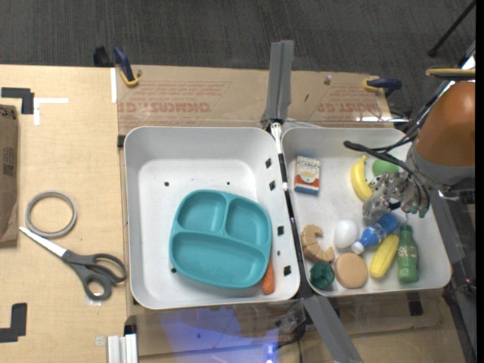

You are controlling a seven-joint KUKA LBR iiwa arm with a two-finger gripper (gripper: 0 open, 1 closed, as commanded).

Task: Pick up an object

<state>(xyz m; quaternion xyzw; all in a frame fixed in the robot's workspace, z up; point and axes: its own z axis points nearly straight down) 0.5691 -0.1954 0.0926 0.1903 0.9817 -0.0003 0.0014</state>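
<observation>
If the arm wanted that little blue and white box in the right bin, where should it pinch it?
Probably across its two long sides, coming straight down from above. The box lies flat on the bin floor with open space all around it, apart from the banana and the bin's wall, so the fingers could likely slip down on either side of its narrower width.

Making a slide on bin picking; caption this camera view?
KUKA arm's hand poised over the toy-filled right bin, beside a banana; left bin holds a teal tray.

Arm point(452, 131) cut off at right edge; tool point(395, 195) blurred.
</observation>
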